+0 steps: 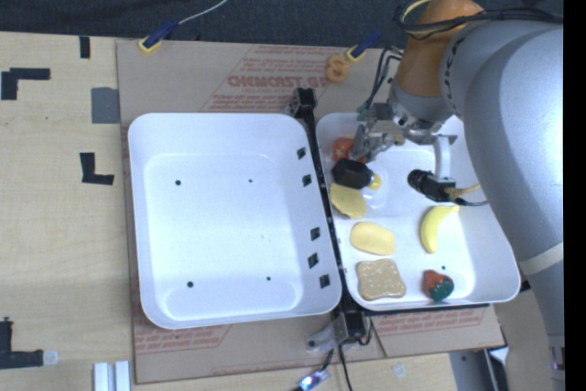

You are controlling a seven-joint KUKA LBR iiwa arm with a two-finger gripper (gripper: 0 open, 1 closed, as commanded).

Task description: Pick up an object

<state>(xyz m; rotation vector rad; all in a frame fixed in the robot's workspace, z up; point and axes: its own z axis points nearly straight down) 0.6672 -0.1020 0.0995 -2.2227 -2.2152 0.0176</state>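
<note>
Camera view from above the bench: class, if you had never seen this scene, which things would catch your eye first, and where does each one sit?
The big grey arm with its orange band fills the right side, its gripper low over the far left part of the right bin. That bin holds bright toy food: a yellow banana on its right side and a slice of toast near its front edge. Beside it on the left lies the left bin, plain white.

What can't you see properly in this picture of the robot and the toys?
- Pincer: too small and dark in the camera view to tell how its tips stand, or whether it touches the black thing below.
- Red thing: partly covered by the pincer; kind unclear.
- Right bin: its right part is covered by the arm.
- Small red-and-green toy: too small to name.
</note>
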